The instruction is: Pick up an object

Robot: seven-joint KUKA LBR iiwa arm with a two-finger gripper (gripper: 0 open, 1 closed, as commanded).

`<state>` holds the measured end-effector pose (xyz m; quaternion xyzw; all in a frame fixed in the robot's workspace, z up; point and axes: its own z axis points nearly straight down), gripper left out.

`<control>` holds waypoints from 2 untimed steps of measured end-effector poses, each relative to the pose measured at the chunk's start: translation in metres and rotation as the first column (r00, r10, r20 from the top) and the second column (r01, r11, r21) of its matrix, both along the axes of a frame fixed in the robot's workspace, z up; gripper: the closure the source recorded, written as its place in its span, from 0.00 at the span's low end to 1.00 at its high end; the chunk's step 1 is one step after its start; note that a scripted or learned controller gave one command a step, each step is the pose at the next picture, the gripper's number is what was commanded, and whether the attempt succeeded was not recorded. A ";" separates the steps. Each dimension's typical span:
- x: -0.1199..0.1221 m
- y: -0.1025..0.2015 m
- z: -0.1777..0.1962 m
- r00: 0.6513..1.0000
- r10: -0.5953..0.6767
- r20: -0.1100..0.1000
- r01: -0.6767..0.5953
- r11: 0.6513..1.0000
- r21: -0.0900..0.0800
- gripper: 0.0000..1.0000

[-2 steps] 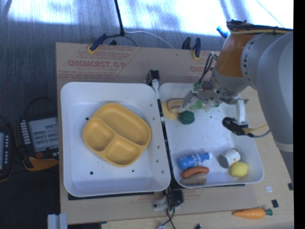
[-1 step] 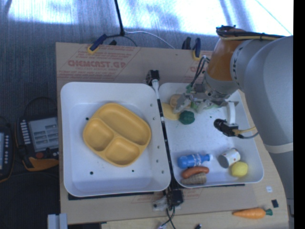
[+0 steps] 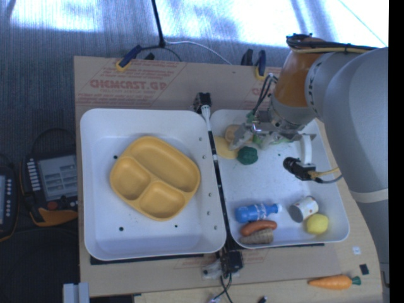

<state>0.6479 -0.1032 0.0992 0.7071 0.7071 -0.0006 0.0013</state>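
Brown board bench (image 3: 126, 84) on grey carpet; green round object (image 3: 247, 155), small and dark, lies in right bin (image 3: 334, 229) upper left, just below gripper (image 3: 262, 133), whose grip state I cannot tell; left bin (image 3: 95, 169) holds yellow divided tray (image 3: 154, 177).

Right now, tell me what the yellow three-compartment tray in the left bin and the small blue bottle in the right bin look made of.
The yellow three-compartment tray looks like moulded plastic with a matte finish: even colour, soft rounded dividers, only dull highlights. The small blue bottle also looks plastic, with a slightly glossy surface and a white cap; at this size I cannot rule out another material.
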 end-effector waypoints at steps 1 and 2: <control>-0.053 -0.024 0.032 1.000 0.000 -0.001 0.000 1.000 0.000 0.00; -0.006 -0.007 -0.002 1.000 0.001 0.005 -0.001 1.000 0.001 0.00</control>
